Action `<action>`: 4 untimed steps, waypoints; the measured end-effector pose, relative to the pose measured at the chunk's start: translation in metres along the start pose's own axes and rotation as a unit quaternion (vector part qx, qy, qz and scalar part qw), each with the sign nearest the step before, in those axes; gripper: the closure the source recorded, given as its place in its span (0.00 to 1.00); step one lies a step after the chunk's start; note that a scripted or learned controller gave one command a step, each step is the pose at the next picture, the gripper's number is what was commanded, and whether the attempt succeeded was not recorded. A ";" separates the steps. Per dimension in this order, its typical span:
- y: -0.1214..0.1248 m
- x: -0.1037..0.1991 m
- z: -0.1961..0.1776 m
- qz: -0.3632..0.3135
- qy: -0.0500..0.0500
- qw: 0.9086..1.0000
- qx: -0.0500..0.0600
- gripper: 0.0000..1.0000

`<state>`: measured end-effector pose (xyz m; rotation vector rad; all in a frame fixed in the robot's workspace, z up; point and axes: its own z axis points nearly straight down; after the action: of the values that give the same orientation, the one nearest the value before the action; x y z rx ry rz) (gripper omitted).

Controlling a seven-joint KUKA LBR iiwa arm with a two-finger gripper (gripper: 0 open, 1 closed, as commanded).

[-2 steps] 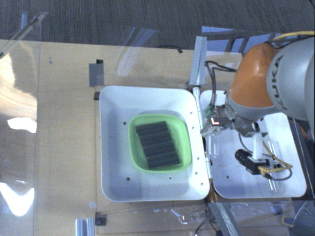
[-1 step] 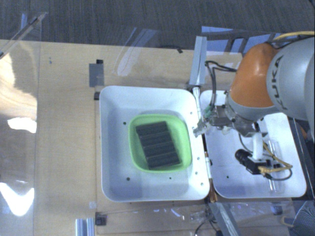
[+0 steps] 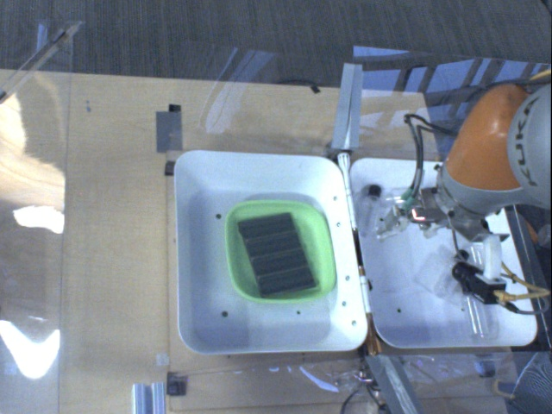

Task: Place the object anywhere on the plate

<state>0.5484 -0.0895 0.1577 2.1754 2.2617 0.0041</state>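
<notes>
- The dark ribbed block point(image 3: 276, 254) lies flat on the green plate point(image 3: 237, 231), a little toward the plate's right and near edges, and within its rim on every side
- The plate sits in the middle of the left bin point(image 3: 198, 257), well apart from that bin's walls
- The arm point(image 3: 496, 158) hangs over the far right part of the right bin point(image 3: 405, 309), with the gripper point(image 3: 405, 212) pointing toward that bin's far left corner, well apart from the block
- Whether the gripper is released or clenched cannot be told, because the wrist and cables crowd it; nothing can be seen held in it
- Judged from how things lie, the placing looks done, since the block rests on the plate with the gripper away from it
- To finish well, the arm should stay high and clear of the wall between the two bins, so that nothing nudges the plate or tips the block off it
- If a new grasp were needed, coming straight down across the block's short side, along its ribs, would likely give the firmest hold
- Count: two white bins, one green plate, one dark block, one arm with one gripper
- All of it stands on one wooden bench point(image 3: 103, 231)
</notes>
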 end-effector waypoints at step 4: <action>-0.063 -0.106 -0.151 0.091 -0.001 0.996 -0.001 0.00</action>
<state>0.4889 -0.1982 0.3088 2.3700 2.0523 0.0049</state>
